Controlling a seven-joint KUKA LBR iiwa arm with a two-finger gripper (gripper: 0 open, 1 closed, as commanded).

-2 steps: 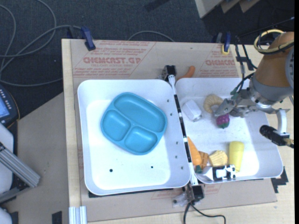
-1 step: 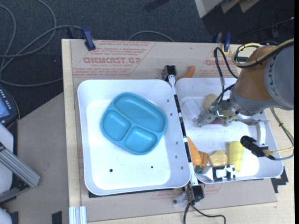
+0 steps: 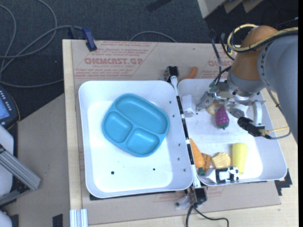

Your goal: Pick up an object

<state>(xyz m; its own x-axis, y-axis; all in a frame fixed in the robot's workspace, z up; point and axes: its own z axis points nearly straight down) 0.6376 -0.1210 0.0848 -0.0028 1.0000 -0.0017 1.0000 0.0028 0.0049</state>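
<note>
The desk (image 3: 118, 63) carries two shallow white bins side by side. The left bin (image 3: 94, 141) holds a blue divided plate (image 3: 136, 124), lying roughly at its centre and slightly tilted in plan. The right bin (image 3: 272, 167) holds the candidate objects: a purple, eggplant-like item (image 3: 221, 118) in the far half; a yellow cylindrical item (image 3: 239, 156) toward the near right; an orange carrot-like piece (image 3: 198, 156) along the left wall; a tan ridged piece (image 3: 220, 160) just beside it; and a black-and-white item (image 3: 226, 175) at the near edge. A further orange item (image 3: 191, 73) lies on the desk beyond the bins. The arm enters from the right, and the jaws (image 3: 222, 100) are low over the far half of the right bin, directly above or against the purple item. Jaw state: the metal parts around the purple item are cluttered, so it cannot be determined how far apart the jaws stand or whether they have closed on anything. Task progress, as a judgement: the approach to a target appears complete, with the purple item the likely choice. A confirmed grasp and the lift out of the bin remain outstanding, since every object appears to rest on the bin floor
</note>
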